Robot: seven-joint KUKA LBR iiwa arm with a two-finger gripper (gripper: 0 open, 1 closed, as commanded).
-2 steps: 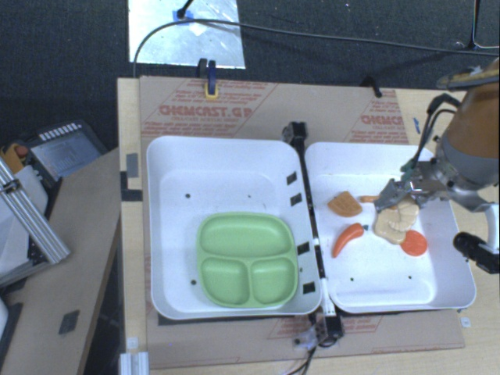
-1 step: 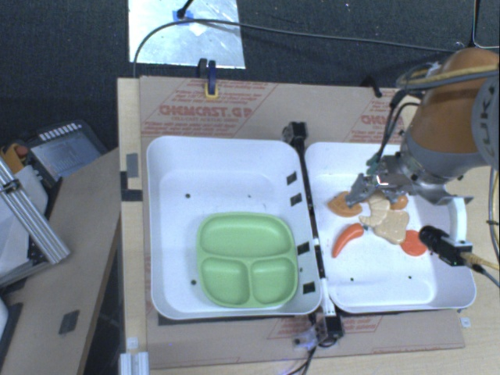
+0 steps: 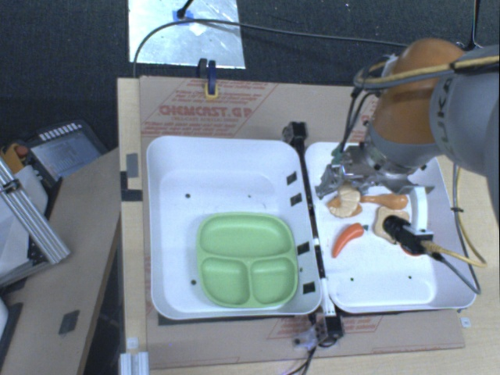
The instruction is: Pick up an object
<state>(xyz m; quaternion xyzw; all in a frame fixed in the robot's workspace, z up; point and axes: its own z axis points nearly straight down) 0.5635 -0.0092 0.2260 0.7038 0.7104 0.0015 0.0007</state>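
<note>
My pincer (image 3: 337,180) hangs low over the right bin (image 3: 391,283), at its far-left part; how it is set, cannot tell. Just below it a tan shell-like piece (image 3: 344,203). Orange chili (image 3: 348,238) nearer, apart. Green divided plate (image 3: 247,259) lies in left bin (image 3: 180,170).

A light green plastic tray with three sections (image 3: 248,259) sits in a white bin (image 3: 168,233). The other white bin (image 3: 383,283) holds an orange-red chili pepper (image 3: 348,238) and a tan shell-shaped thing (image 3: 344,203).
</note>
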